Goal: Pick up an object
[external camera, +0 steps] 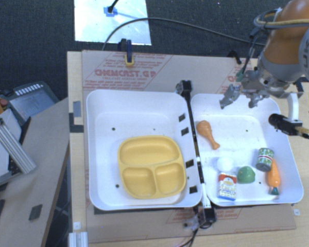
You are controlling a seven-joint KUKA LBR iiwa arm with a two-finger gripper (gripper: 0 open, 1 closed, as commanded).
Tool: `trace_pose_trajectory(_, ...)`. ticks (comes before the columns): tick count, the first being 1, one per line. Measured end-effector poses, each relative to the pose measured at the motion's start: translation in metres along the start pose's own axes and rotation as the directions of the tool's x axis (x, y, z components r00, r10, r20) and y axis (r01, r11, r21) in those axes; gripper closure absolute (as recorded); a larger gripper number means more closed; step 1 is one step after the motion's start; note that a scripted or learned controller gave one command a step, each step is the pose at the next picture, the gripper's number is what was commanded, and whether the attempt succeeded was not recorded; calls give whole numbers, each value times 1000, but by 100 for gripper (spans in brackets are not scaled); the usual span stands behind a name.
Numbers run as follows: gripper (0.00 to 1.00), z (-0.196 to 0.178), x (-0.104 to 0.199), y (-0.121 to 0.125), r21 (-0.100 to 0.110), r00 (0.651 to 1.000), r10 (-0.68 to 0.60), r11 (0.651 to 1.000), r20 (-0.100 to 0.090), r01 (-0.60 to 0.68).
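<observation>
Right bin [247, 122]: drumstick [207, 134], white ball [225, 163], carton [227, 186], green lump [245, 174], can [265, 159], carrot [273, 176]; hand [243, 98] hovers released above the far rim, grasping nothing; risk: clustered items may jostle, spoiling a grip.

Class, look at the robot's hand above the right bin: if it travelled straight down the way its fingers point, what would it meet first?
Probably bare bin floor. The hand, fingers spread, hangs over the right bin near its far edge; the chicken drumstick lies nearer the camera, though depth is uncertain.
</observation>
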State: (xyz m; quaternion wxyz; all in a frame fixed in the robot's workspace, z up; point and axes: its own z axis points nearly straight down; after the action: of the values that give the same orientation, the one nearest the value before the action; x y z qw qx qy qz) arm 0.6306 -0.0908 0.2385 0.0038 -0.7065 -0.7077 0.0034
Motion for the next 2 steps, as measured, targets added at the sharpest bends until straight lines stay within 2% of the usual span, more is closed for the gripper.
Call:
trace_pose_trajectory(1,0,-7,0,2,-12,1000,-2,1000,1,2)
trace_pose_trajectory(2,0,56,0,1,-7,1000,0,1000,0,0)
